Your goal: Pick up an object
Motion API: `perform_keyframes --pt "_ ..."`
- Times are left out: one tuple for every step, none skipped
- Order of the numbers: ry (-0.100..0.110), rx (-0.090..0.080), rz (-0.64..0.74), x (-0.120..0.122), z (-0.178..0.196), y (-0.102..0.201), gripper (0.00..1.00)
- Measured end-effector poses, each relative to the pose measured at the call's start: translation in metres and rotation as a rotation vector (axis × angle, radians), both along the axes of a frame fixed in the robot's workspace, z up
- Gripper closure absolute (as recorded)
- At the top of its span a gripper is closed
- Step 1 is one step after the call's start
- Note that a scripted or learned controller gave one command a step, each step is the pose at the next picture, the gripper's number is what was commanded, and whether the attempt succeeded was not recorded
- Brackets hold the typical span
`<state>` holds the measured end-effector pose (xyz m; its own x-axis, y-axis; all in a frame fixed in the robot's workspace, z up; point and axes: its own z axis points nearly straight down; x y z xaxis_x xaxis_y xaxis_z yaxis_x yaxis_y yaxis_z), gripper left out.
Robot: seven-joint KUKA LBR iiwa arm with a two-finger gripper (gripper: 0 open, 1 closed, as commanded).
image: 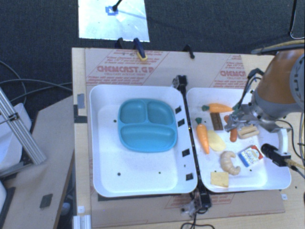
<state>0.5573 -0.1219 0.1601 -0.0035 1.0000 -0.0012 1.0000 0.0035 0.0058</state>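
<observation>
1. Where the arm (281, 80) reaches in from the right, its gripper (234, 120) sits low over the right bin (281, 178), in the far half; whether it is open, closed or gripping anything cannot be told from this angle.
2. Just beside the gripper on its right lies a pale tan block (249, 131), and a small red-orange piece (233, 135) lies just near of the gripper.
3. A dark brown bar (217, 121) lies just left of the gripper, and a carrot (218, 108) lies at the far side of it, pointing across the bin.
4. A second carrot (203, 137) lies further left, along the bin's left wall, beside a pale yellow round piece (216, 140).
5. In the near half lie a croissant (230, 161), a yellow cheese square (219, 179) and a small carton (250, 156) with red and blue print.
6. In the left bin (105, 175), a blue divided plate (147, 125) rests, well apart from the gripper.
</observation>
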Motion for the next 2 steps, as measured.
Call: perform_keyframes --pt "0.001 0.0 0.0 0.001 0.043 -0.001 1.0" --pt "0.002 0.001 0.001 0.003 0.065 -0.001 1.0"
